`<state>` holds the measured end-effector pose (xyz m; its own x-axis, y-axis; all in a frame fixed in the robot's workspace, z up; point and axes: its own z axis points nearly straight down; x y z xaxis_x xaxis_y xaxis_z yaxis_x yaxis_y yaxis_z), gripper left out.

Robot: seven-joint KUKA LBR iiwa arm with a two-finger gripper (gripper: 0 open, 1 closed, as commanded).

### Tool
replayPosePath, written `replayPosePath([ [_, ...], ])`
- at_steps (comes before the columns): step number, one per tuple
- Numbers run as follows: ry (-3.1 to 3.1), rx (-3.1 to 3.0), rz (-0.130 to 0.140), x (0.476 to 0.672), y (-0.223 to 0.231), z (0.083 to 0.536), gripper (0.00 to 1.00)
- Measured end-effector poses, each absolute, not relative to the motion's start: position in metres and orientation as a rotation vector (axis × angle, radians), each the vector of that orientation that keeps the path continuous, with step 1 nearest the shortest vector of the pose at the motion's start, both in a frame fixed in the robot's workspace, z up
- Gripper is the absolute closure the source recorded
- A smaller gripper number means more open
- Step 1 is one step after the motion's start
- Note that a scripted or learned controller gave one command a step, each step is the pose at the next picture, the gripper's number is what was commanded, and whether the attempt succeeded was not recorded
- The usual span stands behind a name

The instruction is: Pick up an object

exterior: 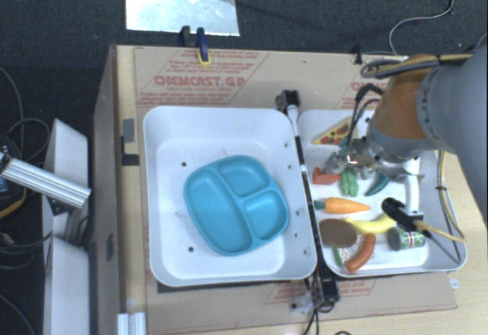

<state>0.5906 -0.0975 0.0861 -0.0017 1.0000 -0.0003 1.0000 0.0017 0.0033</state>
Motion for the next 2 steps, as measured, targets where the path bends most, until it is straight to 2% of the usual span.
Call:
replayPosePath([
  [1, 2.223, 2.215, 0.006, 0.591, -0.097, 0.096, 1.00],
  [2, 2.225, 2.214, 0.006, 0.598, -0.047, 0.186, 1.00],
])
